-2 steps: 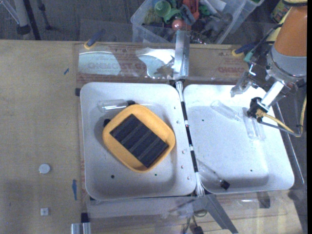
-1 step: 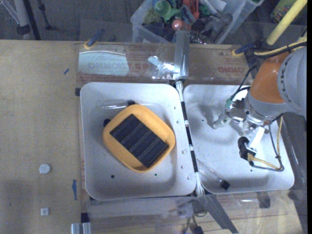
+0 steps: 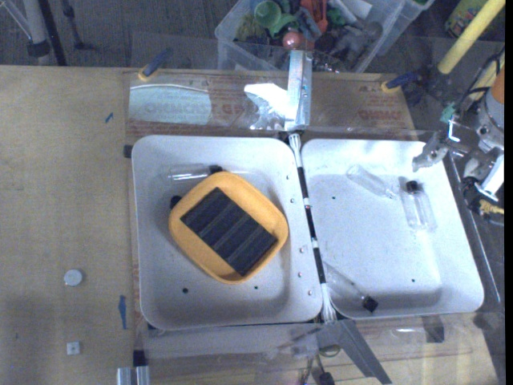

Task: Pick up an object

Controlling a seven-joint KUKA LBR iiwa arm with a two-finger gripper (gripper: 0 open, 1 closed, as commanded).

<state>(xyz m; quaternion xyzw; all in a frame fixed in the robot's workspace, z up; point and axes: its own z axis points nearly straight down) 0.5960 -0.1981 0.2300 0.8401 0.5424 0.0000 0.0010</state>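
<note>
A yellow cushion-like block with a dark ribbed panel (image 3: 228, 227) lies tilted in the middle of the left bin (image 3: 152, 295). Behind it, near the bin's far wall, rests a clear tube with a black end (image 3: 192, 172). In the right bin (image 3: 457, 287) a clear tube with a black cap (image 3: 414, 203) lies at the far right, a clear piece (image 3: 370, 181) sits beside it, and another clear tube with a black tip (image 3: 357, 295) is near the front wall. My gripper (image 3: 437, 144) hovers over the right bin's far right corner, apart from these objects.
A clear storage box of coloured toys (image 3: 321, 14) stands behind the bins. A metal bar (image 3: 298, 87) and crumpled plastic lie on the board at the back. A yellow rod (image 3: 481, 18) slants at the top right. A grey disc (image 3: 73, 277) rests on the bench at left.
</note>
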